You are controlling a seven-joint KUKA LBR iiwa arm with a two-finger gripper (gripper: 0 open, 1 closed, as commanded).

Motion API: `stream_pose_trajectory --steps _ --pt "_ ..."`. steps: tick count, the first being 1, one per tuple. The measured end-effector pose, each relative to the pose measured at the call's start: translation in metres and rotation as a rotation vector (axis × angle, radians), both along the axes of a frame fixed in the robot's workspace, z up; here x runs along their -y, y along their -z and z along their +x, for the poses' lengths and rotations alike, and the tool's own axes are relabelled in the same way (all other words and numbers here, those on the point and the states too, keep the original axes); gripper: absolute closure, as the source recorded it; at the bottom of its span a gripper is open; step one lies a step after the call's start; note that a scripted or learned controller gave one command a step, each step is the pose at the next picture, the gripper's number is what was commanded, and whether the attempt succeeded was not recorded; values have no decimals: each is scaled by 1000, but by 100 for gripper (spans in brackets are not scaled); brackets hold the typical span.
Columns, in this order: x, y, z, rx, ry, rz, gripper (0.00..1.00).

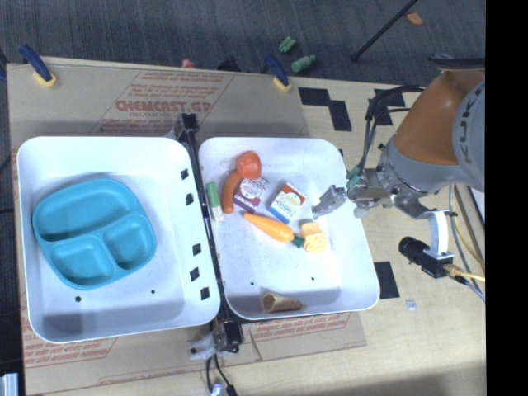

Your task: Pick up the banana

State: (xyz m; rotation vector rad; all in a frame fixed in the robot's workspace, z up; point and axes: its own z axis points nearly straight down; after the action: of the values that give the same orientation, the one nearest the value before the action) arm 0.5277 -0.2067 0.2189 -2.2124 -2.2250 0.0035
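The banana (313, 238) is being seen as a short yellow piece in the right bin (356, 283), near its right wall, touching the tip of the carrot (268, 226). Its long axis cannot be told; it is looking stubby and blurred. The gripper (328, 201) is being held just above it, apparently slightly open and holding nothing. A miss is being risked: the carrot and small box (285, 202) are crowding the approach.
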Motion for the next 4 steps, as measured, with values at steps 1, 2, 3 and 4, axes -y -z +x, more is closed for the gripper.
stream_pose_trajectory --steps 1,2,3,4 --pt "-69 58 33 -1 57 0 0" --pt "-140 28 56 -1 341 -1 0" --pt "-219 28 -5 -3 111 0 0" --pt "-251 -27 53 1 13 -1 0"
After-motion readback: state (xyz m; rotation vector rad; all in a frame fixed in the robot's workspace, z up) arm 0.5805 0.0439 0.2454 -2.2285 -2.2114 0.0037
